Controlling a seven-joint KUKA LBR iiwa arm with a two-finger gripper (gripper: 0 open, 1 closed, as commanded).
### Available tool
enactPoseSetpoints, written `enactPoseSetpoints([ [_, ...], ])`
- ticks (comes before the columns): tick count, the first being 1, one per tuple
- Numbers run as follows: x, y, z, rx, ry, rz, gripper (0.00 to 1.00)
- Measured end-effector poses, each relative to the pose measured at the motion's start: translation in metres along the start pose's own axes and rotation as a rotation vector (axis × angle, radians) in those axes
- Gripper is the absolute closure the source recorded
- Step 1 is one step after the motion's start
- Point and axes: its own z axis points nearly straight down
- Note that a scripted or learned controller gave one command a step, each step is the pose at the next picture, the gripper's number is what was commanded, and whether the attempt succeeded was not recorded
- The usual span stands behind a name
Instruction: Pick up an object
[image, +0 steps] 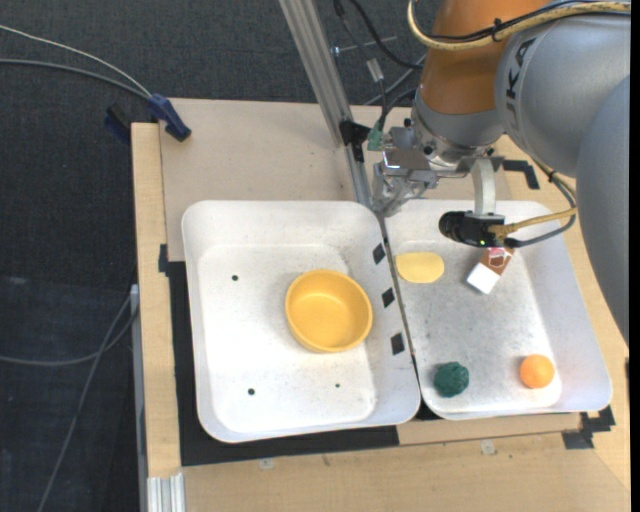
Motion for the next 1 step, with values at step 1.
enactPoseSetpoints([
  [1, 0.0541, -0.008, 0.0256, 0.004, -0.002, 0.0, 1.0],
])
